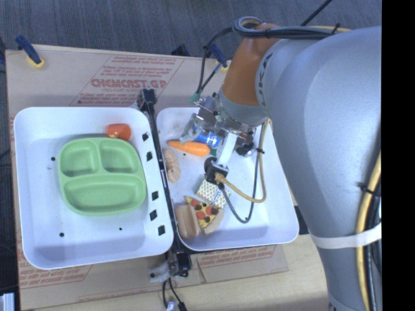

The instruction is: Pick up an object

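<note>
My gripper (206,132) is low in the right bin (272,206), near its back left part, just above a toy carrot (189,148). A blue and white item (209,139) sits right under the wrist beside the carrot. The arm hides the fingers. Further forward in the same bin lie a bread roll (172,164), a patterned wafer piece (211,193), a pizza slice (205,213) and a hot dog bun (187,222).
The left bin (32,193) holds a green divided plate (102,175) and a red tomato-like toy (118,132) behind it. A black clip divider (155,167) runs between the bins. The arm covers the right bin's back right.
</note>
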Controlling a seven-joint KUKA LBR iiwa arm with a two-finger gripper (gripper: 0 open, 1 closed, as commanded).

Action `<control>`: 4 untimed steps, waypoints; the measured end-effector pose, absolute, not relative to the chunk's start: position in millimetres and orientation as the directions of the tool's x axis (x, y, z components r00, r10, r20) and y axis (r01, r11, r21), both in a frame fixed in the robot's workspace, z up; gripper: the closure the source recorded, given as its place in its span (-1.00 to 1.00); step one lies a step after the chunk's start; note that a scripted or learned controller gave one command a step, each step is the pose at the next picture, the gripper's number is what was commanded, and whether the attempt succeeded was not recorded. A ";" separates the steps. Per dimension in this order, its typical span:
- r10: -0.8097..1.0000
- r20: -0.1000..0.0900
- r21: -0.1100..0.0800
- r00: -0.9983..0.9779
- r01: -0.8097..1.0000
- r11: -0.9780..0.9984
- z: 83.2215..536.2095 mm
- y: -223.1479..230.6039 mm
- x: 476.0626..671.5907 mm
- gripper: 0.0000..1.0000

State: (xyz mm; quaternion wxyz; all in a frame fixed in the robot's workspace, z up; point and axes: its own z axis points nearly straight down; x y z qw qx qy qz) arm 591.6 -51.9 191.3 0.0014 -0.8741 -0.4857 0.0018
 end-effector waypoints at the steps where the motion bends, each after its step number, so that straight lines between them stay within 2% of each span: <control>1: 0.942 -0.001 -0.007 0.336 0.942 -0.336 191.1 -8.8 566.9 -1.00; 2: 0.996 0.000 -0.007 0.092 0.996 -0.092 90.6 -117.4 597.5 -1.00; 3: 0.999 -0.007 -0.013 0.052 0.999 -0.053 90.6 -100.5 648.6 -1.00; 4: 0.944 -0.001 -0.004 0.329 0.944 -0.329 91.5 -92.0 656.0 -1.00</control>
